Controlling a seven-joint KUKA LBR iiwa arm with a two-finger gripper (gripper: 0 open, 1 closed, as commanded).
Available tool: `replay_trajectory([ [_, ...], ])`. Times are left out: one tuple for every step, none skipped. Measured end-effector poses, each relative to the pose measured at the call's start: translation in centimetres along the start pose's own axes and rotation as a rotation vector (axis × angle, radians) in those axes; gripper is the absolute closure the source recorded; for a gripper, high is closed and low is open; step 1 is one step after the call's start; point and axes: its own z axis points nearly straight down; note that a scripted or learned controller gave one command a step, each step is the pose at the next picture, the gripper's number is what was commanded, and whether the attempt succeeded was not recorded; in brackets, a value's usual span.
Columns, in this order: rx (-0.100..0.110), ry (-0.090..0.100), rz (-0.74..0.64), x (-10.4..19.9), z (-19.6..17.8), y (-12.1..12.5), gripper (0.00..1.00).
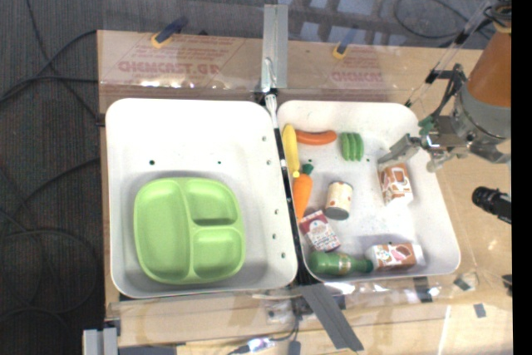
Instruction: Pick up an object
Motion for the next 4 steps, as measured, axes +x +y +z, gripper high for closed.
replay_trajectory([
  [-0.001,0.001,0.125,-3.2,6.8,4.1,0.00],
  [-0.003,0.000,0.014,-0.4,-1.6,5.3,0.00],
  [0.001,-0.004,0.214,-4.1,10.0,4.0,0.00],
  [-0.005,0.008,0.301,-3.4,14.6,5.7,0.00],
])
